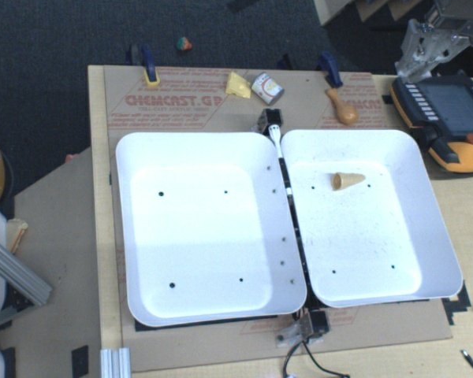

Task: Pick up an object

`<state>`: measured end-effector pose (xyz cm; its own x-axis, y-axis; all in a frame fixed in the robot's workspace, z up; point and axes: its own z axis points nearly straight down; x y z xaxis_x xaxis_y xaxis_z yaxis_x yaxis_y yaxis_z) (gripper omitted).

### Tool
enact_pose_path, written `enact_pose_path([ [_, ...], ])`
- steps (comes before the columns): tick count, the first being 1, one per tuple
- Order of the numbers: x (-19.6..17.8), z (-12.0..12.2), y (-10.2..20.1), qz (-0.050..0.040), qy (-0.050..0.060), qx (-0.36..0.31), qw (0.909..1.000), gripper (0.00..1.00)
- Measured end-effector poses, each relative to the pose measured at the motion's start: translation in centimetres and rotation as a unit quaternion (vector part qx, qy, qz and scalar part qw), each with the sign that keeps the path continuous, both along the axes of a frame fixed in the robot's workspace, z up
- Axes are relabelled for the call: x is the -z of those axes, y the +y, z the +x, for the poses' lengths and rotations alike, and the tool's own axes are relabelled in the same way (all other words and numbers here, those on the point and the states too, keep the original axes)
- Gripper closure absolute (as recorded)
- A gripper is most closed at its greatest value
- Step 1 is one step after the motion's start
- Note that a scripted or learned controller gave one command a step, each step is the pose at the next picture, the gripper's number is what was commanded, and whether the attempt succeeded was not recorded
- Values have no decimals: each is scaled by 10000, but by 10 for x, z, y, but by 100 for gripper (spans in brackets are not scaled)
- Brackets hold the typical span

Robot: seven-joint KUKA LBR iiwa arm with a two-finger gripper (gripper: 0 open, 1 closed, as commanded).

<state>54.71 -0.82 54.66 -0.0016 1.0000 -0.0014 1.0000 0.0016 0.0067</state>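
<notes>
Only one object lies inside the bins: a small tan cone-shaped piece [348, 181], lying on its side with its narrow end pointing right, in the upper part of the right bin [426, 211] and apart from its walls. Beyond it the left bin [134, 211] sits alongside, and on the cardboard-covered surface [110, 101] behind both bins rest a yellow wedge [237, 86], a small white box [267, 88] just beside it, and a tan pear-shaped wooden piece [342, 107].
</notes>
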Motion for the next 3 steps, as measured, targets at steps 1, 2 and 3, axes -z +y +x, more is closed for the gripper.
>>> enact_pose_path([
  [1, 114, -25, 5, 6, 104, 14, 9999, 100],
  [2, 185, 8, 63, 10, 79, -21, 10000, 100],
  [3, 194, -50, -20, -1, 64, 57, 10000, 100],
])
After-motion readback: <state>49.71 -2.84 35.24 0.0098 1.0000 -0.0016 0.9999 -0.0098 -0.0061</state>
